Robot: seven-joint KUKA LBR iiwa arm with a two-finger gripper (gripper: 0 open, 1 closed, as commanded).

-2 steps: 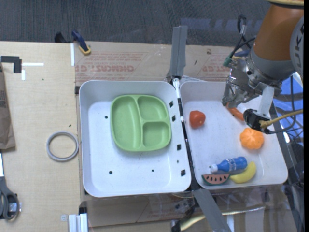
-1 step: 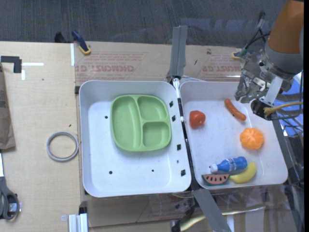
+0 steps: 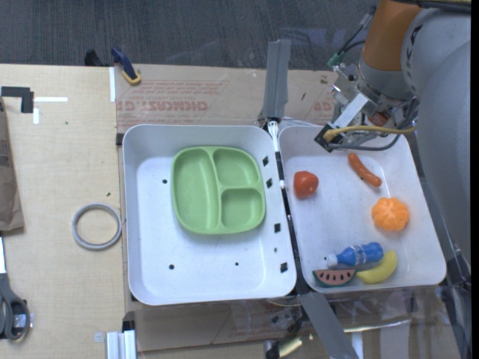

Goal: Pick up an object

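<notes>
The tool (image 3: 376,115) hangs over the far edge of the right bin (image 3: 338,219), just beyond the orange-red sausage (image 3: 364,169), and from up here I cannot tell whether it is released or clenched. Nothing shows in its grip. Down in that bin the red tomato (image 3: 305,183) sits near the left wall and the orange (image 3: 391,214) near the right, while the blue bottle (image 3: 358,256), banana (image 3: 378,268) and watermelon slice (image 3: 334,277) huddle at the near edge; the left bin (image 3: 150,264) carries a green divided plate (image 3: 219,190).
</notes>
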